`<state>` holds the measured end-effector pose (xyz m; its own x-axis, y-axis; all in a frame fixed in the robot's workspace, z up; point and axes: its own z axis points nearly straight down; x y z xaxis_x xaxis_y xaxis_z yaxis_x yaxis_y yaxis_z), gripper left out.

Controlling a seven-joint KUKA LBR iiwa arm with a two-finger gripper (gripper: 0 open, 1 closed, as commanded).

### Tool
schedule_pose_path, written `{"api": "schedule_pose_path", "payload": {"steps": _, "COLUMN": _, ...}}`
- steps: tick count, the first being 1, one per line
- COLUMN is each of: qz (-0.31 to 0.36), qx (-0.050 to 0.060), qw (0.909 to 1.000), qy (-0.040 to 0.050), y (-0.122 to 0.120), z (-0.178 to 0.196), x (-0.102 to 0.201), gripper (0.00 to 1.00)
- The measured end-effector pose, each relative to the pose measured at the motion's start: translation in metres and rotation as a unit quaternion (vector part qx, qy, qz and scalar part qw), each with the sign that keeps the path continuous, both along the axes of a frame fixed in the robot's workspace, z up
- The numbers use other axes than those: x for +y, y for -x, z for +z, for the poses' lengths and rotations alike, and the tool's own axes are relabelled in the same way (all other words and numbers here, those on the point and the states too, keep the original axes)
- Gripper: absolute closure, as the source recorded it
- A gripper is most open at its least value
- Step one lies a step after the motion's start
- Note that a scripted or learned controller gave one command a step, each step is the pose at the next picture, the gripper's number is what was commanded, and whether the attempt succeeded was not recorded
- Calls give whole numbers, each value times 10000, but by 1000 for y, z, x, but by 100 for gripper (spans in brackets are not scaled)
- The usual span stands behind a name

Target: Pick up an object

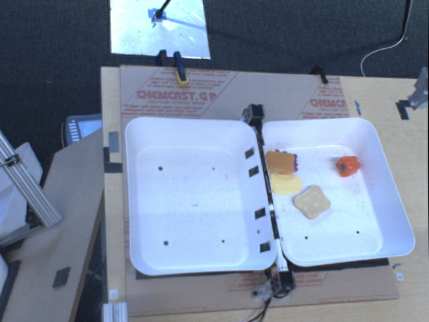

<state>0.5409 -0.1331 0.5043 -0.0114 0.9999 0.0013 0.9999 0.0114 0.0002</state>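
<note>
Here we go: the tool point(419, 91) is just a grey sliver at the far edge of the camera view, up over the table point(375, 92) and outside the bins. Whether it is apart or together, I can't tell, and nothing can be seen held in it.

Closest to it is the right bin point(335, 237), and that is where all the candidates lie. Nearest the tool is the small red-orange piece point(347, 166), alone and well apart from the others. Farther off lies the tan toast-shaped piece point(312, 202). Beyond that the flat yellow piece point(286, 184) lies just beside the toast, touching or nearly touching the orange-brown piece point(281, 162), which is tucked against the wall farthest from the tool. Past that wall sits the left bin point(194, 200).

So the pick hasn't begun; the approach is all ahead.

Where could it slip? The yellow piece looks very flat, so the tool may scrape the floor and close on nothing. The orange-brown piece hugs the dividing wall, leaving little room on that side. The crowded pair could be nudged together, spoiling the grip. The red-orange piece looks rounded and may roll away under a slightly off-centre descent, though it seems the cleanest target.
</note>
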Motion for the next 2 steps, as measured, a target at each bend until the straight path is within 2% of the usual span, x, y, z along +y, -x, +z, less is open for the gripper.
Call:
{"api": "schedule_pose_path", "payload": {"steps": 1, "qz": 15, "qx": -9, "qw": 10000, "qy": -5, "y": -5, "z": -9, "x": 92, "gripper": 100}}
{"api": "schedule_pose_path", "payload": {"steps": 2, "qz": 26, "qx": 4, "qw": 10000, "qy": -9, "y": -1, "z": -34, "x": 203, "gripper": 100}}
